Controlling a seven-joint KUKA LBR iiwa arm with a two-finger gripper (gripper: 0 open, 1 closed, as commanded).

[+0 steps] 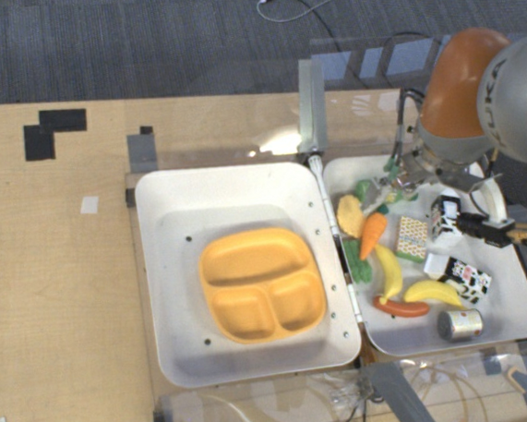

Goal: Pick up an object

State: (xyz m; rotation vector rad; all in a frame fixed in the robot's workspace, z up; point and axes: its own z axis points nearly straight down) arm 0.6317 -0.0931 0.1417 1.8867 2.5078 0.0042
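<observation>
- Nearest the camera, a shiny metal can [460, 324] lies at six o'clock in the right bin [524, 315].
- The pincer [400, 181] hovers at eleven o'clock, above the glossy orange carrot [372, 234]; its opening cannot be told.
- By the look of it nothing is lifted yet.
- A smooth yellow tray [257, 285] sits in the left bin [171, 261].

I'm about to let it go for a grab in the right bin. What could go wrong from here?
1. The right bin is crowded: carrot, bananas and red sausage touch or overlap, so the gripper may nudge neighbours or lift two things.
2. The silver can lies on its side by the bin's near wall and may roll if bumped.
</observation>
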